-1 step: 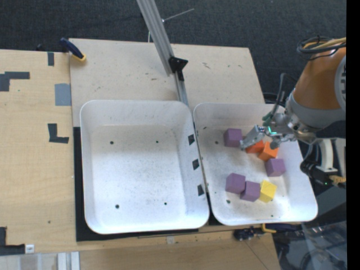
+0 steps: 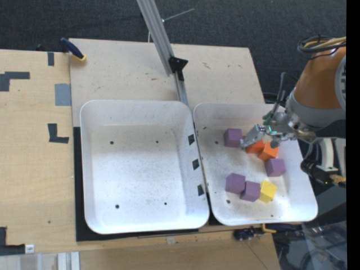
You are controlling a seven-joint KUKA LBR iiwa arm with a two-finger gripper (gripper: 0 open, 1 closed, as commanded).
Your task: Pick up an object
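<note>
While cubes scatter, jaws touch orange block

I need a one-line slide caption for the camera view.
Gripper down at orange blocks among purple blocks in the right bin.

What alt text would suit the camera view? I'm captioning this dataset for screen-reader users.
Seen from above, the gripper is low in the right bin, at an orange block among four purple blocks and a yellow block. A second white bin, the left bin, sits beside it on the bench.
</note>
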